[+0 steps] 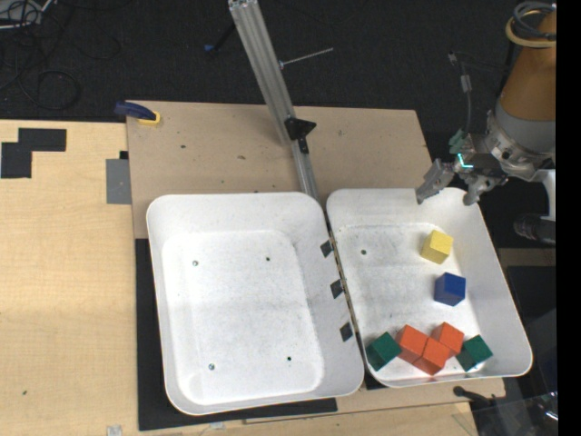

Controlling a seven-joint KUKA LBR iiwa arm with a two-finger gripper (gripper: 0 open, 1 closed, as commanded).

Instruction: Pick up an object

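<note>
Yellow block [437, 245] sat in the right bin [399, 216], blue block [449, 288] nearer; I saw my pincer [451, 185], fingers apart and gripping nothing, over the far rim.

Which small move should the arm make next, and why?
Probably lower the open pincer toward the yellow cube. It is the nearest block and lies apart from the others, while the pincer hovers over the right bin's far rim, holding nothing.
</note>
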